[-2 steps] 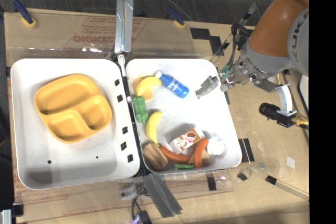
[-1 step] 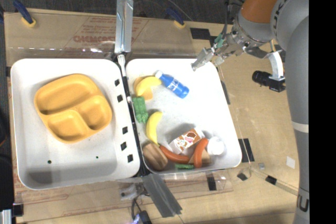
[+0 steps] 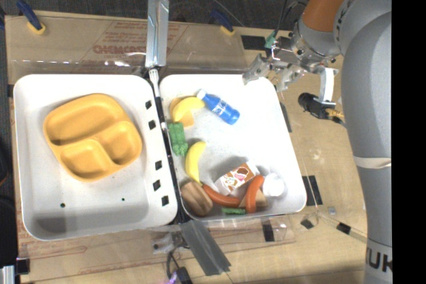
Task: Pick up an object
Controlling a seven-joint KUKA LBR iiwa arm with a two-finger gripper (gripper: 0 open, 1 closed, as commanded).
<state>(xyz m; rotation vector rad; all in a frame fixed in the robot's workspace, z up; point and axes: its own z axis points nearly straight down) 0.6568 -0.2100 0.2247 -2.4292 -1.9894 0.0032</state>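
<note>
The gripper (image 3: pixel 269 71) hangs over the far right corner of the right bin (image 3: pixel 283 136), just at its rim, and nothing sits between the fingers (image 3: pixel 253 74); they look spread apart, with the small metal tips splayed to either side, touching no object.

Every candidate lies nearer the camera and further left than the fingers. Closest is the blue bottle (image 3: pixel 219 108), lying on its side just below and left of them. A little beyond it is a yellow banana piece (image 3: pixel 186 109), then a green toy (image 3: pixel 178 139) and a second banana (image 3: pixel 194 160) along the bin's left wall. Well away from the fingers, in the near corner, a packed cluster: a brown potato-like thing (image 3: pixel 195 197), orange sausage-like pieces (image 3: pixel 247 194), a small printed carton (image 3: pixel 236 179) and a white round item (image 3: pixel 274 187). The yellow divided tray (image 3: pixel 93 135) fills the left bin (image 3: pixel 33 196), far from the fingers.

The risks, as I judge them: dropping straight down from here would likely strike the bin rim. The bottle, being round and lying flat, could roll out from a closing grip. A reach into the crowded corner may catch two items or wedge against the wall.
</note>
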